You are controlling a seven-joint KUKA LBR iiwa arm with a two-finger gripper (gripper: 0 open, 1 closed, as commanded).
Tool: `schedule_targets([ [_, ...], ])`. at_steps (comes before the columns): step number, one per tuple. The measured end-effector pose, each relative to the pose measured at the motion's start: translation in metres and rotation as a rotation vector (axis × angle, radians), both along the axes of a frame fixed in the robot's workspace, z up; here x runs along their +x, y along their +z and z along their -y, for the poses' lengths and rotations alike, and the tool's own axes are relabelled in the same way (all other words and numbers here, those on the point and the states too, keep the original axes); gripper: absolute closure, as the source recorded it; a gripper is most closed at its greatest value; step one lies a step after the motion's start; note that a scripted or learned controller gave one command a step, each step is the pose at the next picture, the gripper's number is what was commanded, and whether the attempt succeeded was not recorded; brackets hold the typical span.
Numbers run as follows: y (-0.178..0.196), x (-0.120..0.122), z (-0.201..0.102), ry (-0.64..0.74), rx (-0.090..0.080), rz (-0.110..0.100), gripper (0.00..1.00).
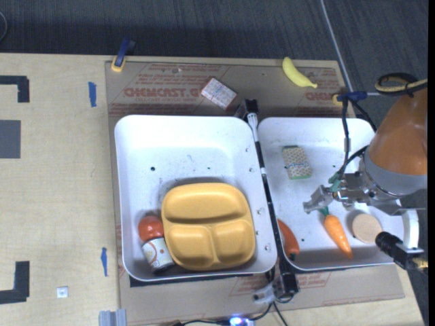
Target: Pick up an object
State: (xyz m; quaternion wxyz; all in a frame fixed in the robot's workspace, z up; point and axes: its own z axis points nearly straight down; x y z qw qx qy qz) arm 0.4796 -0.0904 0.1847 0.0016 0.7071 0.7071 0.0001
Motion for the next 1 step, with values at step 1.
schedule_targets([
  [1,-0.0985,0.0016,0.0024,0.000,0.001,0.004,0.00],
])
